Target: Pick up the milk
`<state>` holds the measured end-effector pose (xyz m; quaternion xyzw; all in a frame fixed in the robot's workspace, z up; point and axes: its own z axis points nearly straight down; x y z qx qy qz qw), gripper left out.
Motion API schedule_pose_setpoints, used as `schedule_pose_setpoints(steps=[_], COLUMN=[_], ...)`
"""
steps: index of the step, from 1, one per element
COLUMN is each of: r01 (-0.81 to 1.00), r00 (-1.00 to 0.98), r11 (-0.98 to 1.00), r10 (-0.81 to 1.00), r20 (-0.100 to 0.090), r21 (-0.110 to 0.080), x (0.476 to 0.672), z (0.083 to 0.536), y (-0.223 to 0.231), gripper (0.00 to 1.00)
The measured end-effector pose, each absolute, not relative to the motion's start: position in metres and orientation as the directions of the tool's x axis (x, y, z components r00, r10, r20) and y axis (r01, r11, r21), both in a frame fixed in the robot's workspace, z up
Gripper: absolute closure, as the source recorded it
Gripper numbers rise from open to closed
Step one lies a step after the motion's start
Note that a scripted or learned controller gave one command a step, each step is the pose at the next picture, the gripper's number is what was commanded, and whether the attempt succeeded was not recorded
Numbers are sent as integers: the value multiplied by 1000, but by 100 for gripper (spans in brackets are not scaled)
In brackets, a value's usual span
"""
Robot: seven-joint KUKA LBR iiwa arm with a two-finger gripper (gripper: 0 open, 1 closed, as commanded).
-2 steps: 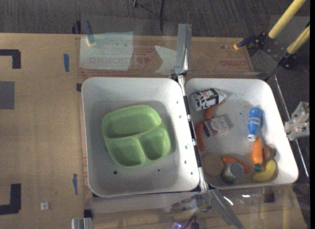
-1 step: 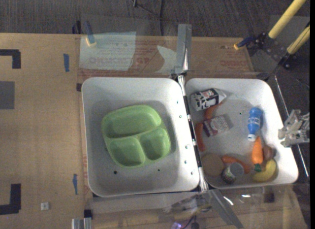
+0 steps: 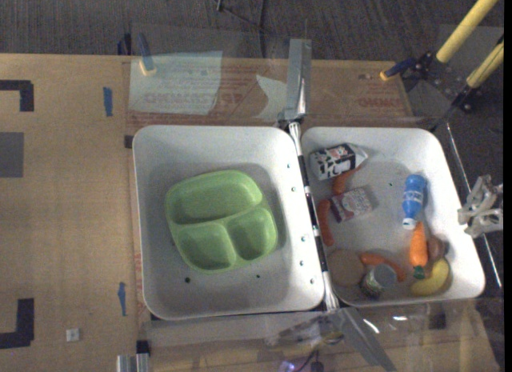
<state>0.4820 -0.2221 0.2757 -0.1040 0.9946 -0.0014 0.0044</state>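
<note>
The milk [image 3: 337, 160], a small black-and-white carton, lies on its side in the far left corner of the right bin [image 3: 453, 172], just beside the wall it shares with the left bin [image 3: 152, 226]. The end effector [image 3: 482, 207] sits at the right bin's right rim, well apart from the milk; whether it is spread or pressed together cannot be told. A green divided tray [image 3: 222, 220] lies in the left bin. A blue bottle [image 3: 413, 199], a carrot [image 3: 418, 244] and a banana [image 3: 430, 279] lie in the right bin.

milk carton [image 3: 337, 160] lies at right bin's [image 3: 448, 154] back-left corner; divided tray [image 3: 222, 220] in left bin [image 3: 160, 162].
</note>
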Motion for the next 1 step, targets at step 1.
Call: schedule_pose_setpoints(steps=[1], r01=[-260], r00=[-966], r11=[966], r10=[-260], r20=[-8], r21=[-4], x=[491], z=[277], y=[-223], gripper=[100])
